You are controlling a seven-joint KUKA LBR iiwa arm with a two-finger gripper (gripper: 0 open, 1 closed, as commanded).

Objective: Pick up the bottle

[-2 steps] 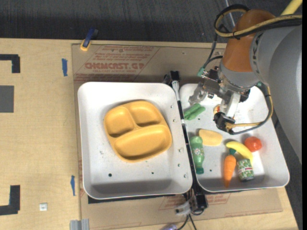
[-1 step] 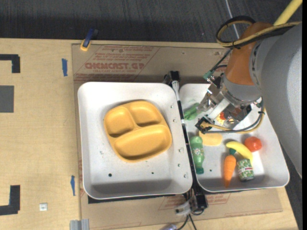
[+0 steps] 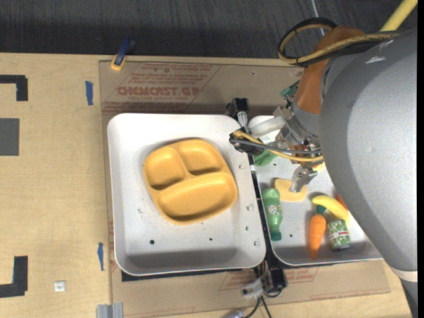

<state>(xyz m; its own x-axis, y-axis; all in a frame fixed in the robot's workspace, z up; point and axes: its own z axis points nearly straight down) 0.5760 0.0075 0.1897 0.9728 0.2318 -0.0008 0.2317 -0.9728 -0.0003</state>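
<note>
The gripper (image 3: 301, 179) hung low over the right bin (image 3: 291, 257), its fingers seemingly close together with nothing visible between them, though the tips were small and partly lost among cables, so that reading is uncertain. It hovered over a pale yellow piece (image 3: 289, 189) on the bin floor. The grey arm (image 3: 377, 144) came in from the right, its orange band (image 3: 317, 71) above the wrist, bulking over much of that bin. The green bottle (image 3: 272, 212) lay along the bin's left wall, just left of and below the gripper, apart from it. A carrot (image 3: 316, 234), a banana (image 3: 331, 206) and a small can (image 3: 338, 234) lay nearby. A yellow divided plate (image 3: 191, 179) sat in the left bin (image 3: 126, 244).
</note>
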